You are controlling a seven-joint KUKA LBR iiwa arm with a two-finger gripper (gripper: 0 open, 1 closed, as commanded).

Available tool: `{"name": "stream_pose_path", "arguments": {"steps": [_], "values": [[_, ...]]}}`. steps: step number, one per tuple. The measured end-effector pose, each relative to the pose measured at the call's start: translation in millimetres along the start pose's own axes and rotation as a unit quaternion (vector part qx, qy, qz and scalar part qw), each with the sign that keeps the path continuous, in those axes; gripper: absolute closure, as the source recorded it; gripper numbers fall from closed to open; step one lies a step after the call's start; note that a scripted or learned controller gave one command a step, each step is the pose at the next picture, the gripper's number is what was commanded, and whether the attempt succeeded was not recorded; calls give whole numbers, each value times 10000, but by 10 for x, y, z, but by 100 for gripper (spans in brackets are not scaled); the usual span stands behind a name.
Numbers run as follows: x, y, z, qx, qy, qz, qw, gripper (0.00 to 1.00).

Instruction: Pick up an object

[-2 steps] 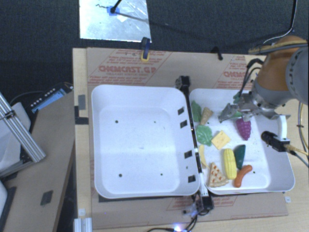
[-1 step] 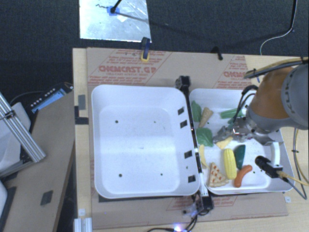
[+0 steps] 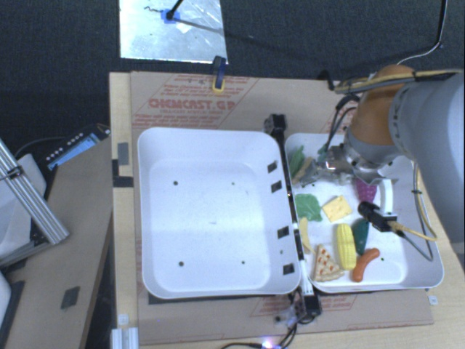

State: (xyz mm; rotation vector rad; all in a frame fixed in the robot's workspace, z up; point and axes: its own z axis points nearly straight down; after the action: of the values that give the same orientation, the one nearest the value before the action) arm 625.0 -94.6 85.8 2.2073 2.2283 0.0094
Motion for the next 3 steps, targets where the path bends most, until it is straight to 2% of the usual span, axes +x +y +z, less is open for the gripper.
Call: {"name": "stream_pose_path", "arguments": {"steps": [1, 2, 3], "values": [[-33, -20, -106, 13, -5, 22, 10000, 100], [-43, 206, -1030, -26, -13, 21, 10000, 100], [379, 299, -1760, -15, -1, 3, 10000, 100]]}}
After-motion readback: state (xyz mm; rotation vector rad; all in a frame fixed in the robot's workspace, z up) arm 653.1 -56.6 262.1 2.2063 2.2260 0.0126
